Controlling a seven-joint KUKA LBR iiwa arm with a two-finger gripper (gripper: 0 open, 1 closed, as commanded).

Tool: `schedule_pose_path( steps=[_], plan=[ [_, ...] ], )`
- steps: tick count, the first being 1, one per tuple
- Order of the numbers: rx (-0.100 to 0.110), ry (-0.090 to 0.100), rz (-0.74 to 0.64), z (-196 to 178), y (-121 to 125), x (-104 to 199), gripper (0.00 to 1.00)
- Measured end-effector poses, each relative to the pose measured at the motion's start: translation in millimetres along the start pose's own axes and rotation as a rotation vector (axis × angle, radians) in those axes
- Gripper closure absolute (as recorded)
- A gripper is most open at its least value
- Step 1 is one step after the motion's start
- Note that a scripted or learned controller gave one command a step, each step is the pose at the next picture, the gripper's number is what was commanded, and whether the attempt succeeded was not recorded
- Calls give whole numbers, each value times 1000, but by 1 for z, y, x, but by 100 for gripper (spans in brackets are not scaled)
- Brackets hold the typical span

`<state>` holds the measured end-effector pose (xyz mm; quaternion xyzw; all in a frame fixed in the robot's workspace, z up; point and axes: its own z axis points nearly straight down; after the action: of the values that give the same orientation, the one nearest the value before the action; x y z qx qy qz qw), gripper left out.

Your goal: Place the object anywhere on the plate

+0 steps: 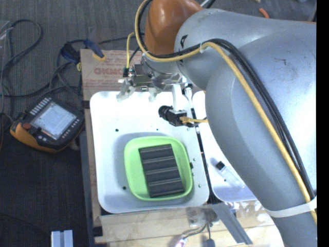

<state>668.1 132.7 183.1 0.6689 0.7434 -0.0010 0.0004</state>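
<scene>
A green square plate (131, 161) sits in the front half of the left white bin (105, 138). A dark grey ribbed block (161, 170) lies flat on the plate, filling most of its middle. My gripper (138, 93) hangs over the bin's far edge, well behind the plate and apart from the block. Its two pale fingertips (123, 92) stand spread, open, with nothing between them. The orange band (167, 19) and grey arm rise above it.
The right bin (226, 181) is mostly covered by the arm, with a small dark item (220, 165) on its floor. A cardboard piece (103, 71) lies behind the left bin. A teach pendant (49, 122) and cables rest on the floor at left.
</scene>
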Motion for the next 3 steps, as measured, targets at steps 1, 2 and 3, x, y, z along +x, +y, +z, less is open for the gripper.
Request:
schedule_pose_path(
  steps=[1,2,3],
  plan=[
    [-1,0,35,-21,-3,-34,0],
    [0,0,44,-8,1,8,0],
    [0,1,75,-29,0,0,0]
  ],
)
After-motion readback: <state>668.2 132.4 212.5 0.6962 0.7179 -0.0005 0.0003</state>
